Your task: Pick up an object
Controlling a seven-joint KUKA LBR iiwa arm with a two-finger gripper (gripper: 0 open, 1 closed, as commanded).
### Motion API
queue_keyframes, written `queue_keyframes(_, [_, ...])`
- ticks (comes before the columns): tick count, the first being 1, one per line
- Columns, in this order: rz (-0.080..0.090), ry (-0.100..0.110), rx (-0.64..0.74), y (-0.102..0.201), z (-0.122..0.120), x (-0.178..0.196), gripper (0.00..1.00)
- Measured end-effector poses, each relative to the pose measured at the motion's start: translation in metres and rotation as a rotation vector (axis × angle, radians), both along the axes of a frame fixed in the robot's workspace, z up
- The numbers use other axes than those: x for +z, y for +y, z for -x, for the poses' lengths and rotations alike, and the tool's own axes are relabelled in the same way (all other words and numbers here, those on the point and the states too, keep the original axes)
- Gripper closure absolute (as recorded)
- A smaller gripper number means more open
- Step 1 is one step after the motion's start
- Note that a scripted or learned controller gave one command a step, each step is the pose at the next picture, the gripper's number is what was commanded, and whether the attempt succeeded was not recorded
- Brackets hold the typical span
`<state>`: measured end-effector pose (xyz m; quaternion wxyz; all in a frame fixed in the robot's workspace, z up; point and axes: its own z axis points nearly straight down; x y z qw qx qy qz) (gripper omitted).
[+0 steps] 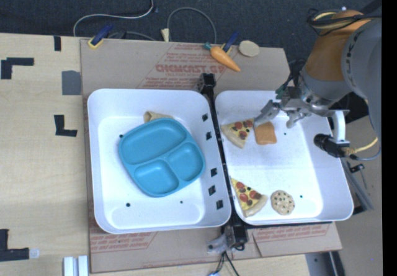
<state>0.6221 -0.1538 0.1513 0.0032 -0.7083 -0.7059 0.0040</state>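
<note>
In the right bin [322, 163], my gripper [279, 117] hangs over the far part with its fingers spread open and nothing between them. One finger [267, 113] sits just above a small orange-brown bread piece [266, 134]. To the left of the bread lies a pizza slice [237, 133]. At the near end of the bin are a second pizza slice [249, 197] and a speckled cookie [282, 202].
The left bin [102, 144] holds a blue divided plate [161, 155] with a tan item [155, 116] peeking out behind it. A toy carrot [224, 58] and a beige disc [249, 49] lie on the cardboard beyond the bins. Black clips join the bins along the divider [214, 144].
</note>
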Motion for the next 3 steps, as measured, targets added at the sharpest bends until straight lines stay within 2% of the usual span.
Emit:
queue_keyframes(1, [0.001,-0.017,0.004,0.034,-0.013,-0.053,0.0])
queue_keyframes(2, [0.009,-0.02,0.003,0.049,-0.021,-0.061,0.0])
queue_keyframes(3, [-0.002,-0.019,0.005,0.026,-0.029,-0.062,0.0])
